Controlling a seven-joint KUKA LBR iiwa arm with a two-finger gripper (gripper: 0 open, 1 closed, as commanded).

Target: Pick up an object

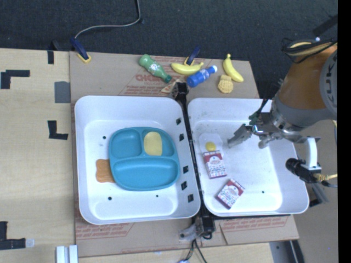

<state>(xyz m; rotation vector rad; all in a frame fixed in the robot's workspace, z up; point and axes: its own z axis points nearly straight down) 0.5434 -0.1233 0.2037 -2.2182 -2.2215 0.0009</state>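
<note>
Tabletop (33,163) carrying two white bins: the left bin (88,119) holds a blue tray (143,160) with a yellow piece (153,143) in its upper right compartment and an orange piece (103,170) touching the tray's left edge. The right bin (285,193) holds two red packets, one (214,164) near its left wall and one (230,193) toward its near edge, with a small yellow item (210,146) just above the first. The hand (251,137), fingers spread open and gripping nothing, hangs over the right bin's middle, near the yellow item; bananas (187,67) and bottles (154,68) lie along the tabletop's far edge.
</note>
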